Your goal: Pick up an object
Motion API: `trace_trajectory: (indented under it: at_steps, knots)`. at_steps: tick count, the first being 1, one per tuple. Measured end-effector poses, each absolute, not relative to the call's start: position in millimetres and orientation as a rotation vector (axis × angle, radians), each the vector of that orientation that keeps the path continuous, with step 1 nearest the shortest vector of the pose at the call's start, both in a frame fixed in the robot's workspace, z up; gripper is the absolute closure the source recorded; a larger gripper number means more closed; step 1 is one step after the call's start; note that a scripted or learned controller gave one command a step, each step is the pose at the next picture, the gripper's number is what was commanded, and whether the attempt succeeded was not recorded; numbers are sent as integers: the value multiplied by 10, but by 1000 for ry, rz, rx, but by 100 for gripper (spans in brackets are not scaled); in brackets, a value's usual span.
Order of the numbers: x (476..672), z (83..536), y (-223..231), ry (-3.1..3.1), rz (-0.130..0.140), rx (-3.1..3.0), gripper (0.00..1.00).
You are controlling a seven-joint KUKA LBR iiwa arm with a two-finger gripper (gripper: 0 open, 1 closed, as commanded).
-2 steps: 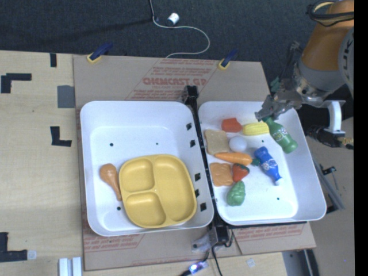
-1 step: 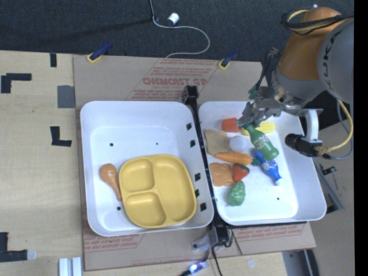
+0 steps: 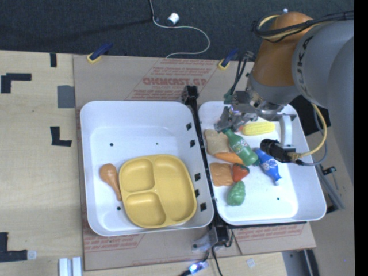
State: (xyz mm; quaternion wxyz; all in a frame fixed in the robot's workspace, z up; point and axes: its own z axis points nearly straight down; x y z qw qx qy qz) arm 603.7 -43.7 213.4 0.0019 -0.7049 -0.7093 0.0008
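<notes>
I'm reaching in from the right, my grey arm (image 3: pixel 328 56) with its orange band (image 3: pixel 279 48) hanging over the right bin (image 3: pixel 299 203). My gripper (image 3: pixel 233 118) is down low at the far left part of that bin, right above the pile of toy food. Whether it is open or closed on anything, I cannot tell from up here; the wrist and cabling hide that end.

Just below the gripper lies a green bottle (image 3: pixel 241 146), tilted, its neck pointing up toward me. Beside it, to the left, sits a tan piece of bread (image 3: pixel 216 142). An orange carrot (image 3: pixel 232 158) lies across just under the bread, touching the bottle. A yellow corn cob (image 3: pixel 259 129) rests near the far wall, right of my gripper. A blue bottle (image 3: pixel 269 165) lies on its side, right of the green one. Lower down there's an orange-brown lump (image 3: pixel 221 173), a small red piece (image 3: pixel 239 172) against it, and a green pepper (image 3: pixel 236 194) nearest the front.

Over in the left bin (image 3: pixel 138 119), a yellow divided plate (image 3: pixel 158 190) fills the near half, with a brown drumstick (image 3: pixel 110 177) touching its left edge. Both bins sit on a cardboard sheet (image 3: pixel 167 79) on the table (image 3: pixel 34 171).
</notes>
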Motion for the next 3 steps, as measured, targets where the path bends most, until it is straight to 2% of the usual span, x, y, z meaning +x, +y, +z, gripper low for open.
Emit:
trace_trajectory:
  at_steps: [1, 2, 3]
  knots:
    - [5970, 2253, 169, -2228, -1, -2211, 100]
    - [6016, 2209, 735, -2228, 2, -2212, 100]
    - [5901, 2236, 1032, -2224, 4, -2215, 100]
